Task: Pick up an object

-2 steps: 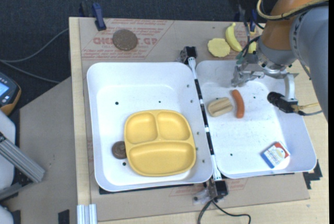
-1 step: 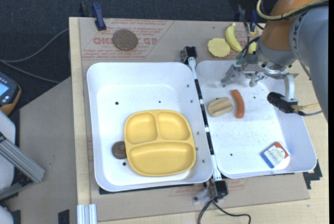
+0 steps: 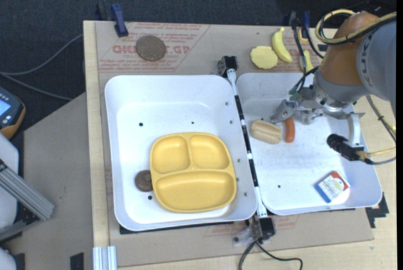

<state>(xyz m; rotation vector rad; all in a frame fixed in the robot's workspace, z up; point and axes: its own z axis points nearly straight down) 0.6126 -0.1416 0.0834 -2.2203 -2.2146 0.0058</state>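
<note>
In the right bin [image 3: 359, 199] lie a tan bread roll [image 3: 266, 131], an orange-red sausage [image 3: 289, 131] just right of it, and a small blue, white and red carton [image 3: 331, 186] near the front right corner. My gripper [image 3: 293, 115] hangs low over the back of this bin, directly above the sausage's far end. It is open, one finger slanting toward the roll, the other on the sausage's right. Nothing is held between them. The grey arm with its orange band [image 3: 345, 48] reaches in from the right.
The left bin [image 3: 126, 105] holds a yellow divided plate [image 3: 191, 171] and a brown cookie [image 3: 143, 180] at its left. Behind the bins on the bench lie a toy banana [image 3: 283, 45], a yellow piece [image 3: 264, 56] and a brown disc [image 3: 150, 47]. Black cables trail beside the arm.
</note>
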